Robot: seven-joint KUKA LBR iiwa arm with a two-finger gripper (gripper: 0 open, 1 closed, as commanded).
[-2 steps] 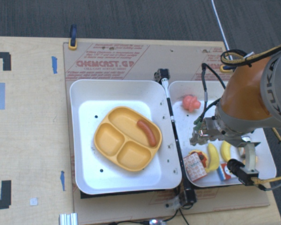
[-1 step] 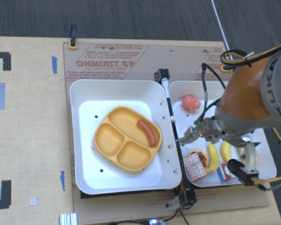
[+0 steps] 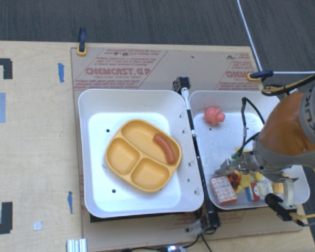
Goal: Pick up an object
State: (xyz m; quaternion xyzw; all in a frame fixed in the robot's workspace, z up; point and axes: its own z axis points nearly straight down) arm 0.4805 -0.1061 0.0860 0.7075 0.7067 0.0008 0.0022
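My gripper (image 3: 232, 165) hangs low over the front of the right bin (image 3: 228, 103), just above a cluster of small items. In that cluster lie a red and white box (image 3: 223, 189), red and yellow pieces (image 3: 238, 180) and a blue and white packet (image 3: 252, 192). A pink lump (image 3: 214, 115) sits alone near the bin's back left corner. The orange band and grey wrist hide the bin's right side.
The left bin (image 3: 89, 140) holds a yellow divided plate (image 3: 131, 159) with a sausage (image 3: 165, 148) in its right compartment. A black divider (image 3: 191, 127) runs between the bins. Cables trail around the arm at the right.
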